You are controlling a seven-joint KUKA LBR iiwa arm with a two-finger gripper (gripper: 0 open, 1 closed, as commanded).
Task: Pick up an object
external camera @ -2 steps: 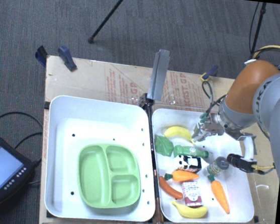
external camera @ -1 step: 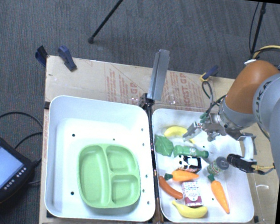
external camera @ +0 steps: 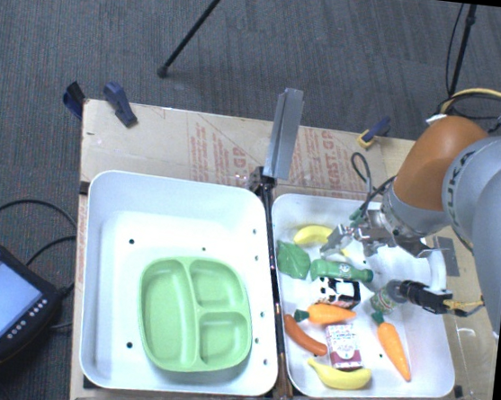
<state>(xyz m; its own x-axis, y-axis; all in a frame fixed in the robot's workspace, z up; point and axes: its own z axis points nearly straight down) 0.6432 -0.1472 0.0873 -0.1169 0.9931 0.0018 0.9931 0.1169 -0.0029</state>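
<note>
1. Presently we find the pincer (external camera: pixel 355 237) low over the far part of the right bin (external camera: pixel 446 350), just beside a yellow banana (external camera: pixel 311 235); whether it is spread or pressed together we cannot tell.
2. Nearest candidates: that banana and a green bottle (external camera: pixel 340 271) lying on its side just below the pincer.
3. We judge both to be light, stiff plastic toys with smooth, slippery skins.
4. The banana's curve invites slipping; we advise gripping across its thick middle.
5. Carrots (external camera: pixel 393 345), a small carton (external camera: pixel 344 346) and a second banana (external camera: pixel 340 376) crowd the near part of the bin.
6. The left bin (external camera: pixel 117 214) holds a green tray (external camera: pixel 196 313).
</note>
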